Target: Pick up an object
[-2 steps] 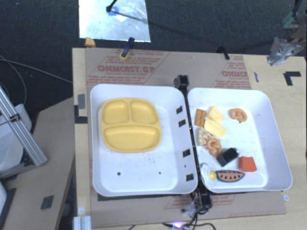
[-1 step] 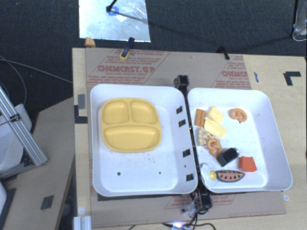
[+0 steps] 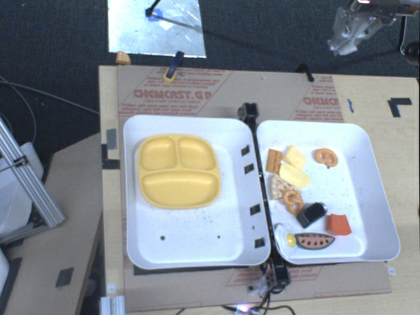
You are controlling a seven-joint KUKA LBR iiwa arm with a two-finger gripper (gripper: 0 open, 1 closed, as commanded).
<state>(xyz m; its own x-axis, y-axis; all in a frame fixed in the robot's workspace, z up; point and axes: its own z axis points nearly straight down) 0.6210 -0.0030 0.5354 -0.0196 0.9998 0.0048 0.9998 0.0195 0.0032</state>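
Orange and stiff-looking, the small wedge block (image 3: 338, 224) lies in the lower right of the right bin (image 3: 377, 176), just beside a black piece (image 3: 311, 213) and above a watermelon slice (image 3: 314, 241). It seems to be light toy food, hard and perhaps a little slippery; I would grip it across its two flat sides. The gripper (image 3: 346, 35) hangs at the upper right of the frame, well apart from the bins, and whether it is open I cannot tell.
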